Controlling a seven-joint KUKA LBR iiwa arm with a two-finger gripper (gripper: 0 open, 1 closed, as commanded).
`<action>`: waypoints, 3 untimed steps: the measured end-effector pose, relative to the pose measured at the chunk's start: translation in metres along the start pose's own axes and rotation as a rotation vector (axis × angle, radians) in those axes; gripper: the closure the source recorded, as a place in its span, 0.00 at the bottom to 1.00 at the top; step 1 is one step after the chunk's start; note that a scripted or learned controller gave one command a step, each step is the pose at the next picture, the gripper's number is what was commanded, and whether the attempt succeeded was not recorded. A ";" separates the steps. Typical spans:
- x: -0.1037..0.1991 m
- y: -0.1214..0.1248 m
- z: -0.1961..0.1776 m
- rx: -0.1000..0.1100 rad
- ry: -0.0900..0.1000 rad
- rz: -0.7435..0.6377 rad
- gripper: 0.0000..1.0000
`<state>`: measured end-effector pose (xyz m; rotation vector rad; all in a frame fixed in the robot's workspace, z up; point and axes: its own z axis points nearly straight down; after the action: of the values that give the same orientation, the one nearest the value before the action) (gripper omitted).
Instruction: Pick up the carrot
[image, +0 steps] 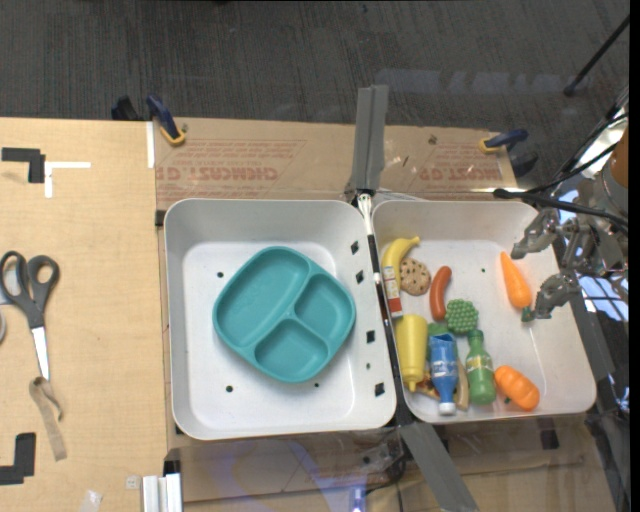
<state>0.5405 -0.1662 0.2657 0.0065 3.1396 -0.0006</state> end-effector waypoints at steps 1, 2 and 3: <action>-0.042 -0.054 0.048 0.000 -0.002 0.048 0.00; -0.069 -0.054 0.172 0.001 -0.004 -0.081 0.00; -0.071 -0.053 0.161 0.002 -0.009 -0.085 1.00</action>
<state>0.6113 -0.2196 0.1044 -0.1262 3.1279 -0.0045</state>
